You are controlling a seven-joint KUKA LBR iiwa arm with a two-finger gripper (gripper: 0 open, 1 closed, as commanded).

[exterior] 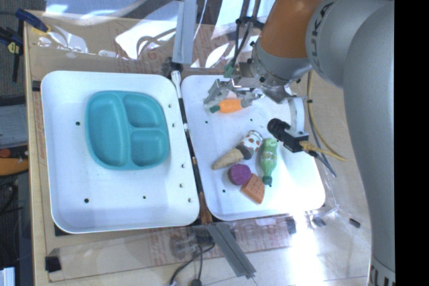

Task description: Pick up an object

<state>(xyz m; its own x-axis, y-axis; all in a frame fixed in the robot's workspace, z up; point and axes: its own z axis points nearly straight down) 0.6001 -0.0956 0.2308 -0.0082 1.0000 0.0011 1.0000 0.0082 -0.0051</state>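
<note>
Hovering at the orange carrot (230, 106), the claw (231, 92) seemingly pinches it, though blurred.

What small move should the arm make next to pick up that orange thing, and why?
Probably a short, straight descent. The gripper hangs at the top of the right bin, with the small orange piece just beneath its tip and apart from the other toys, such as the green bottle. Whether it already touches the piece is unclear, so going down slowly seems safest.
</note>
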